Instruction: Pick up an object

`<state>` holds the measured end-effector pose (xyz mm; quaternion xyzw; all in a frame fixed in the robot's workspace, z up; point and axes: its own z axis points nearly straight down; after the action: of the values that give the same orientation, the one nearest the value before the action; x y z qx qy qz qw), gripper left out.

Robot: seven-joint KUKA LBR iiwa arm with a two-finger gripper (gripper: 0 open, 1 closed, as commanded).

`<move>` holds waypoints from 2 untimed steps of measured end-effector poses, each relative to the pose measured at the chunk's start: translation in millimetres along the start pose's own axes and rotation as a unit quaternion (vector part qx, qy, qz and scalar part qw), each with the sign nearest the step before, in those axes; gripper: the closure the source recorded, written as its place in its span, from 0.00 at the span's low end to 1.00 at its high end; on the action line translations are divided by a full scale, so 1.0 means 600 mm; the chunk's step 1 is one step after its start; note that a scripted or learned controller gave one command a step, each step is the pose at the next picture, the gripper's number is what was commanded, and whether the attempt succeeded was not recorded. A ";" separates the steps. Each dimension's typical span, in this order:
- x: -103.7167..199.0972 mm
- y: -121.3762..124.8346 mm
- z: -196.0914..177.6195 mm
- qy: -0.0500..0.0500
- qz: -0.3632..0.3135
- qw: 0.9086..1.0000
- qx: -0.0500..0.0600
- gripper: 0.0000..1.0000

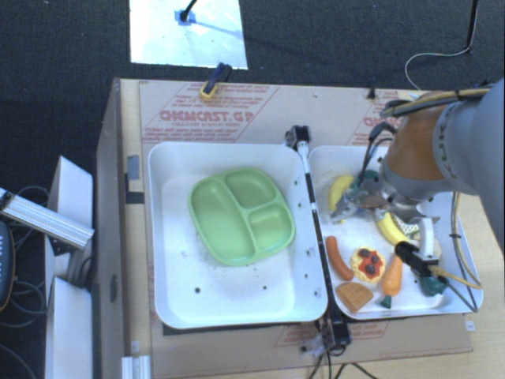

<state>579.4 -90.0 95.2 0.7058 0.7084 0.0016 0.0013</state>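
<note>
The right bin [465, 290] holds toy food. A yellow banana [340, 188] lies at its upper left, and a second banana [389, 229] lies near the middle. Lower down are a red sausage [340, 258], a round tart with red topping [368, 264], an orange carrot [392, 275] and a tan slice of bread [354, 296]. My gripper [354, 204] is low in this bin, between the two bananas and close to the first one's lower end. The wrist hides how its fingers stand.
In the left bin [181, 290] lies a green divided plate [241, 215]. A black rail [313, 212] runs between the two bins. A small teal piece [432, 286] lies near the right bin's lower right corner. The grey arm with its orange band [414, 152] covers the right bin's upper right.
</note>
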 end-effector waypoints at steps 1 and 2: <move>-0.032 0.116 0.018 -0.001 0.000 1.000 0.001 0.00; -0.033 0.113 0.002 0.000 -0.001 1.000 0.006 1.00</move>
<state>647.5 -109.9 94.3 0.7053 0.7089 -0.0026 -0.0029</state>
